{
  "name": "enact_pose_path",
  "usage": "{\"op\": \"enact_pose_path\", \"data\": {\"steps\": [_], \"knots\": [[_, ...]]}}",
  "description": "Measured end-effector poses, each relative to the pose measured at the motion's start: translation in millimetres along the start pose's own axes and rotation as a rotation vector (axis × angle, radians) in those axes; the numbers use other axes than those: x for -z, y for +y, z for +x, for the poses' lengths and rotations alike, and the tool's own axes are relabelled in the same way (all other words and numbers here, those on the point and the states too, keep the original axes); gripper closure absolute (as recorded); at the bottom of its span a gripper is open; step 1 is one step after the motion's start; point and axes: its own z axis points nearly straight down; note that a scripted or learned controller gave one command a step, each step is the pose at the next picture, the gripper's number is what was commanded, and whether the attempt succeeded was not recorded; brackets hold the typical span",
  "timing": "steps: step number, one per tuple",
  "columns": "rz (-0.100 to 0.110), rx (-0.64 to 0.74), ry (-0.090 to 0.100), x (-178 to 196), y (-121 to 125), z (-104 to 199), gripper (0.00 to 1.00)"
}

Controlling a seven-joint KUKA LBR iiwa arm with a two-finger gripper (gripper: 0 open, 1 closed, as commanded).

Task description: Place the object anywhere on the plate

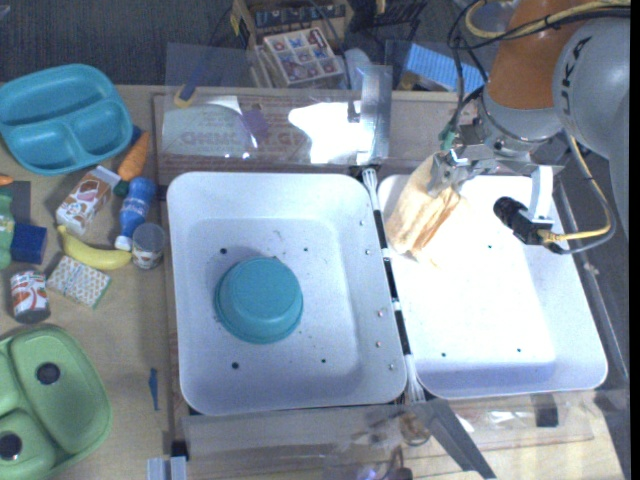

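Note:
A round teal plate [260,299] lies in the middle of the left white bin [195,363]. A tan, bread-like object [420,220] hangs tilted over the far left corner of the right white bin [560,368], close to the divider between the bins. Its upper end sits between the fingers of my gripper [444,171], which is shut on it. The grey arm with its orange band [530,38] reaches in from the upper right. The object is well to the right of the plate and apart from it.
A black cable plug [518,218] hangs over the right bin. Left of the bins lie a teal divided tray [62,116], a banana [92,250], a blue bottle [133,208], cans, a carton and a green tray [45,403]. Boxes and clutter stand behind the bins.

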Motion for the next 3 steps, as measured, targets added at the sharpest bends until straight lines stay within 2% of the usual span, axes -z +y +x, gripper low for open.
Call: {"op": "enact_pose_path", "data": {"steps": [1, 2, 3], "knots": [[0.001, 0.012, 0.001, 1.3, 5.5, 64.4, 1.00], [0.002, -0.085, 0.002, 37.6, -76.5, 147.8, 1.00], [0.001, -0.073, 0.002, 9.9, -54.4, 198.9, 1.00]]}}
